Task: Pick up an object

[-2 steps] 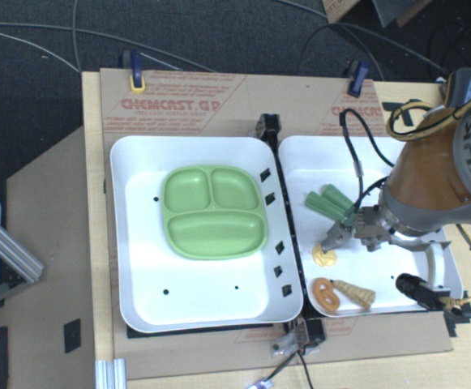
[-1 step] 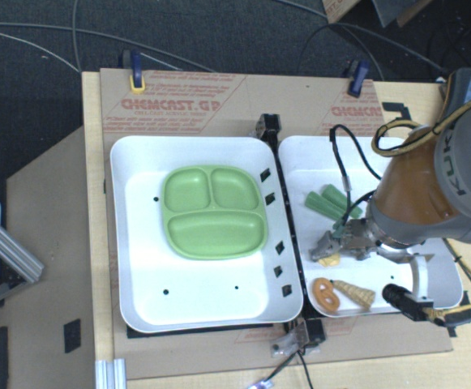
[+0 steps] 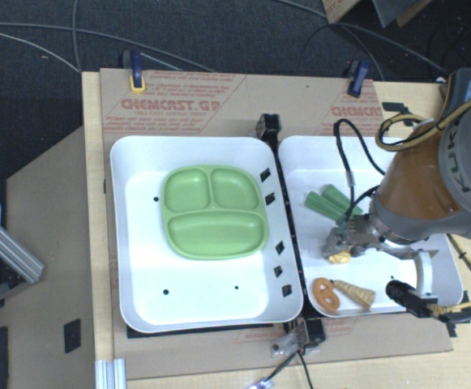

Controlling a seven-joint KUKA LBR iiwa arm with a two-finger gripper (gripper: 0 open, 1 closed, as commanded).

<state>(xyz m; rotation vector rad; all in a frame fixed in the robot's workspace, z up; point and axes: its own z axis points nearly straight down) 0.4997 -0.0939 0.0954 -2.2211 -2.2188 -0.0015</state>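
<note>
My gripper (image 3: 342, 245) hangs low in the right bin (image 3: 316, 156), just right of the divider (image 3: 285, 217). I cannot tell how it is set. A small yellow piece (image 3: 340, 258) lies right at its tip, green sticks (image 3: 327, 203) just behind it, a cone (image 3: 357, 292) and an orange ring (image 3: 326, 295) nearer the front. A green tray (image 3: 215, 211) sits left of the divider.

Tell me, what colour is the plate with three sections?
The plate is light green, seen clearly in the camera view, lying in the left white bin.
</note>
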